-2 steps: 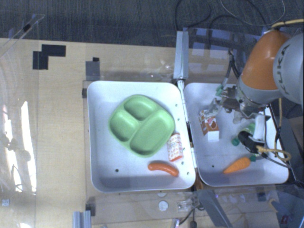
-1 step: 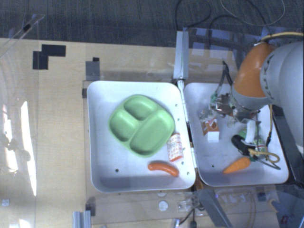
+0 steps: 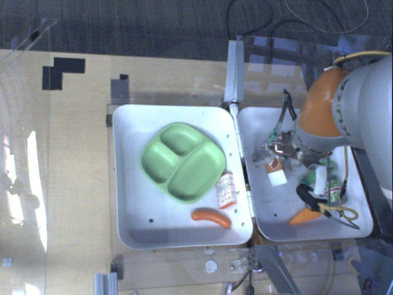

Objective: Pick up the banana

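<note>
Worryingly, our gripper (image 3: 279, 154) hangs mid-right over the clutter (image 3: 319, 188) in the right bin (image 3: 270, 217); whether it is clenched we cannot tell, and it may seize something other than the banana.

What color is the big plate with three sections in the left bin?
The plate is light green, seen clearly in the camera view.

Robotics lab or test cell. Pale wooden bench (image 3: 67, 183) carries two shallow white bins (image 3: 132, 226) side by side, split by a metal rail (image 3: 233, 72). Grey carpet (image 3: 123, 11) behind, loose black cables (image 3: 252, 11) trailing across it. Black square markers (image 3: 61, 70) stuck on the benchtop. Clear plastic shield (image 3: 24, 165) at left. Grey-and-orange industrial arm (image 3: 350, 103) over the right bin.
</note>
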Controlling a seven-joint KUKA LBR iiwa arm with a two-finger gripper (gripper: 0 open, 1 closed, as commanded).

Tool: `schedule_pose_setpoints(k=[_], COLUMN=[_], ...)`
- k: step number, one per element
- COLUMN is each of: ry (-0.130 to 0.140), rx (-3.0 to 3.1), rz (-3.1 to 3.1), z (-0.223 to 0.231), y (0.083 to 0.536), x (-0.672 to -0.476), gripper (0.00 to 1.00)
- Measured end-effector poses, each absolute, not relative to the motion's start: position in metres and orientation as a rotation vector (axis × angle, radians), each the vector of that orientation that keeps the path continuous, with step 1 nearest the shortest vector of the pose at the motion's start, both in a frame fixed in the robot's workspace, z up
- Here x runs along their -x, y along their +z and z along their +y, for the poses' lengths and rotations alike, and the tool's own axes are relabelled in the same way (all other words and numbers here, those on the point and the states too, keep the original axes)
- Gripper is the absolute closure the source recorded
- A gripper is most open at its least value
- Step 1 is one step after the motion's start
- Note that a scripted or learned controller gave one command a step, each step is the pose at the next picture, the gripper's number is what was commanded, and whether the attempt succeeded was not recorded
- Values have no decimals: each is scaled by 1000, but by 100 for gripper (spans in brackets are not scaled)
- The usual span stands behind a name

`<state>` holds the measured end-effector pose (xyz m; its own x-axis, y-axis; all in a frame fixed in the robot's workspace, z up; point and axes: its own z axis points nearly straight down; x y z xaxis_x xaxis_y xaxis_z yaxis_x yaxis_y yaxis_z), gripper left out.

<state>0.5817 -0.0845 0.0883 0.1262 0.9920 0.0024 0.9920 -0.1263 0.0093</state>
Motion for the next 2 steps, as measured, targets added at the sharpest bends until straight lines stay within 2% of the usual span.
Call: schedule_pose_setpoints(k=[1, 2], ry=[23, 8], rx=[-2349, -2220], rz=[2071, 2217], z=[-84, 9], y=[101, 187], x=[-584, -652], gripper=[100, 100])
